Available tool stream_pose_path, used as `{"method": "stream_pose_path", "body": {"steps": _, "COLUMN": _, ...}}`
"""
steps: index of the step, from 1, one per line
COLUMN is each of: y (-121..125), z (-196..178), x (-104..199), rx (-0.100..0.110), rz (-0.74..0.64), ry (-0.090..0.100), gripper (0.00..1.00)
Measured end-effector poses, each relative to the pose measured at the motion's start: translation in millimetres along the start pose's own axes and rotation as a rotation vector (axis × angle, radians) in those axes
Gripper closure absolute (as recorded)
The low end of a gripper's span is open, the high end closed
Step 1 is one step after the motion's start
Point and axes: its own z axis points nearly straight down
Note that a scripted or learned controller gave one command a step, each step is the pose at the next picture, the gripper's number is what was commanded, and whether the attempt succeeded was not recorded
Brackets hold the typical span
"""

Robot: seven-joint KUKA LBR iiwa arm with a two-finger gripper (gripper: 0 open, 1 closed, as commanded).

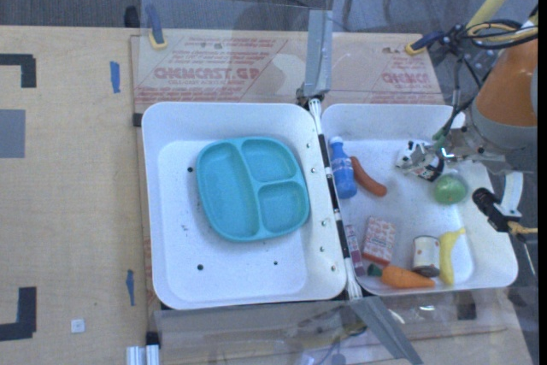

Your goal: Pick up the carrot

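The carrot [407, 276] is orange and lies on its side at the front edge of the right bin [402, 122], pointing right. My gripper [425, 159] hangs over the back right part of that bin, beside a green ball [449, 189]. It stands well behind the carrot and apart from it. Nothing is visibly held.
The right bin also holds a blue bottle [342, 169], a brown sausage [369, 178], a pink box [379, 239], a small can [425, 252] and a yellow banana [449, 252]. A teal divided plate [252, 187] lies in the left bin [171, 209].
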Motion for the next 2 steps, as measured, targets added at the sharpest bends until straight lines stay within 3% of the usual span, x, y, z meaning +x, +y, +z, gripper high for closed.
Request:
{"method": "stream_pose_path", "body": {"steps": 1, "y": -27, "z": -2, "x": 43, "rx": -0.005, "rz": -0.107, "ry": -0.01, "gripper": 0.0}}
{"method": "stream_pose_path", "body": {"steps": 2, "y": -103, "z": 12, "x": 85, "rx": 0.035, "rz": 0.025, "ry": 0.012, "gripper": 0.0}}
